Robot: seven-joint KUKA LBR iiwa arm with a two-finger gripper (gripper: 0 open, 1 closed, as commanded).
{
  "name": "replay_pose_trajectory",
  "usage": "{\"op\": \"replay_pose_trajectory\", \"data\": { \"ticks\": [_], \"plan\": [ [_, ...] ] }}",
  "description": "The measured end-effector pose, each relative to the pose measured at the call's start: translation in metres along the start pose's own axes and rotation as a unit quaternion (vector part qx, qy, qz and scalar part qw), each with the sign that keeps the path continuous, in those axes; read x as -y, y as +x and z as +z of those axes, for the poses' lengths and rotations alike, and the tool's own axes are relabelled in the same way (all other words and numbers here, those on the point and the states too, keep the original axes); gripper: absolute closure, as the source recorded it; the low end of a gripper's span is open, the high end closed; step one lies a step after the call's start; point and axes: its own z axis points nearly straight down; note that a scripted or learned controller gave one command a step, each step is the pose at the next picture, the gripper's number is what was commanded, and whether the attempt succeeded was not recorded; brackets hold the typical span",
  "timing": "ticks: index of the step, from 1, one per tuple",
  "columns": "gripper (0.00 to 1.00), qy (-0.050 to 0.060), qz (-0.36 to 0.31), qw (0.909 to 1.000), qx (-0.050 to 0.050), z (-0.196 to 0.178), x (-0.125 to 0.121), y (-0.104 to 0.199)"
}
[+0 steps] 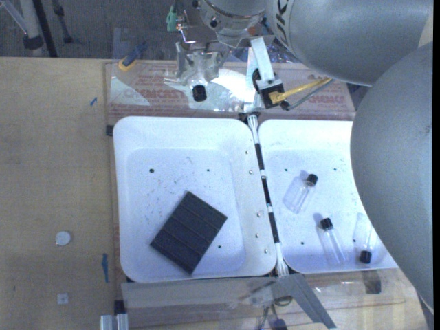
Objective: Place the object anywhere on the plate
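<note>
On the far left, a small round white disc [62,238] is being carried by the bare tan surface [48,150]. Just right of it, the left bin [130,150] is being occupied by a dark ribbed rectangular plate [189,230], which is lying flat and turned at a slant in the lower middle of that bin, apart from its walls. At the top centre of the frame, above the far edge of the two bins, the hand [198,81] is being held over a clear plastic sheet; a small dark round part is seen at its tip, and whether it is clenched or released cannot be told, nor can anything be seen between its fingers. The orange band and grey arm are being shown above and to the right of it. In the right bin [275,143], three small clear vials with black caps are lying: the first vial [300,190] near the bin's middle, the second vial [331,239] lower down, and the third vial [364,242] beside the arm's grey bulk.
</note>
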Motion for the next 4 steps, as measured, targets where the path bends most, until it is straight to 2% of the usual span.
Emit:
{"op": "replay_pose_trajectory", "data": {
  "ticks": [1, 4],
  "plan": [
    [1.00, -0.001, -0.070, 0.9975, 0.000, -0.008, -0.002, 0.013],
    [1.00, -0.008, -0.075, 0.9971, 0.001, -0.040, -0.003, 0.020]
  ]
}}
